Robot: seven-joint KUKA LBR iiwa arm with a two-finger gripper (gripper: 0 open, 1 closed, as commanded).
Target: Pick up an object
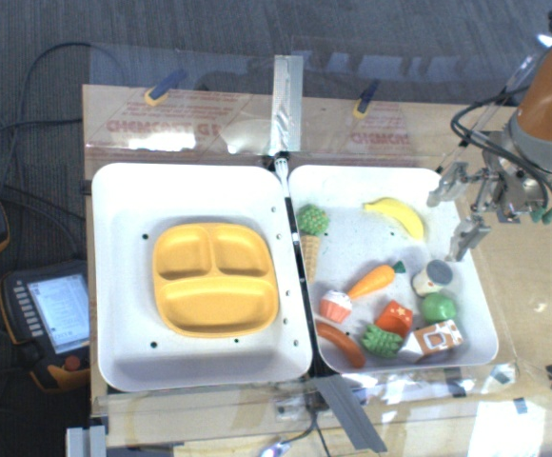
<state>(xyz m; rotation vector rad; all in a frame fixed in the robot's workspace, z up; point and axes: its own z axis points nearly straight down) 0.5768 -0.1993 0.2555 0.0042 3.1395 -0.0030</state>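
The right bin holds several toy foods: a banana, a broccoli floret, an ice cream cone, a carrot, a cupcake, a sausage, a red pepper, a leafy green piece, a small carton, a green ball and a grey-white round piece. My gripper hangs over the bin's right rim, right of the banana and above the grey-white piece. It is open, with nothing between its fingers.
A yellow divided plate lies in the left bin. A metal divider strip stands behind the two bins. Cables trail from the arm at the right. Screens sit left of the bench.
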